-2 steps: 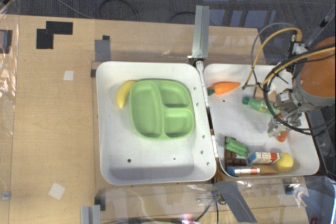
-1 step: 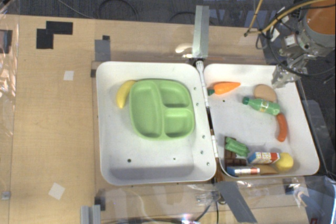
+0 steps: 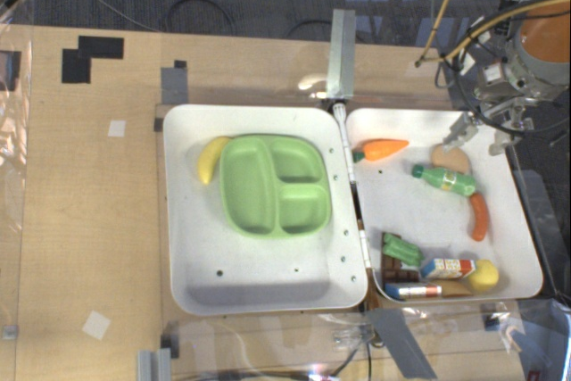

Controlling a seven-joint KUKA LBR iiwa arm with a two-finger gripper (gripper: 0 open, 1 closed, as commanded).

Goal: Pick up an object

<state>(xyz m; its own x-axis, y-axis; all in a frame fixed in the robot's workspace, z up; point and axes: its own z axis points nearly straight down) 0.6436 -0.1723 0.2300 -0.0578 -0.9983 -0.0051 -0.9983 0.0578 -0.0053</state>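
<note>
Nearest the camera, a yellow lemon (image 3: 483,275) and small packets crowd the right bin's (image 3: 526,281) front edge; I judge those too tightly packed for a clean grasp. Further back lie a sausage (image 3: 479,216), then a green bottle (image 3: 444,180) on its side, well apart from its neighbours except a tan piece behind it. My pincer (image 3: 482,132) hovers open above the far corner, holding nothing. I should descend squarely astride the bottle's narrow width.

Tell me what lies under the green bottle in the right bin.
The green bottle lies partly over a tan round item, which sticks out above it. Below it, the bin floor shows. Whatever sits directly beneath the bottle is covered.
</note>
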